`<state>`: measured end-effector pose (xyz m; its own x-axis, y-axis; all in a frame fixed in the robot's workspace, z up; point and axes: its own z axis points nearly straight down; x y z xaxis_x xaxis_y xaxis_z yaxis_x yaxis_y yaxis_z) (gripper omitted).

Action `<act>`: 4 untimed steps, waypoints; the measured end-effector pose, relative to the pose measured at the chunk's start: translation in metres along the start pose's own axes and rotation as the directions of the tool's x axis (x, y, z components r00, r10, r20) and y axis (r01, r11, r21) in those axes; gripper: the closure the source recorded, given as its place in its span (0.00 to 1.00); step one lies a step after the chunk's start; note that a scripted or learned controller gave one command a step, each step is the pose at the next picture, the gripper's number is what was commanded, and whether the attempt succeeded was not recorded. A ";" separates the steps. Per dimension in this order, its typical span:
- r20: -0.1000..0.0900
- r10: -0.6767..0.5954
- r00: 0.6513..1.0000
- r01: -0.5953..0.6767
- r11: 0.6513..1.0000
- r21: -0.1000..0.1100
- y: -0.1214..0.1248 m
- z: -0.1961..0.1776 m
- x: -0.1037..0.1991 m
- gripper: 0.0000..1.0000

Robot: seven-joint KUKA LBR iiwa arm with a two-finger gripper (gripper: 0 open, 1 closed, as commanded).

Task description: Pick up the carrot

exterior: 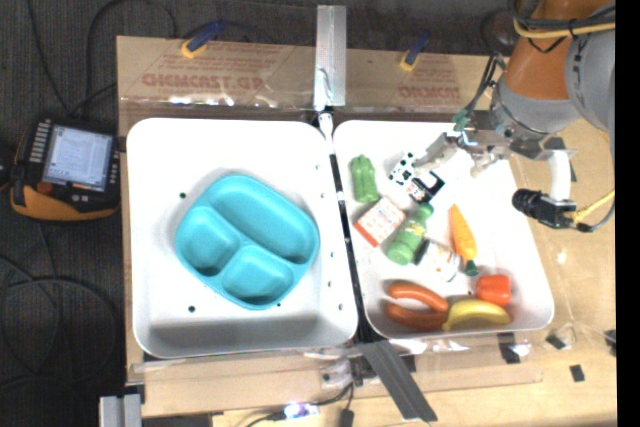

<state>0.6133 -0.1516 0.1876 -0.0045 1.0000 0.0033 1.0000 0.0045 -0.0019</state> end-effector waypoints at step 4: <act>0.006 0.289 0.957 -0.289 0.957 -0.001 -0.044 -0.040 0.036 1.00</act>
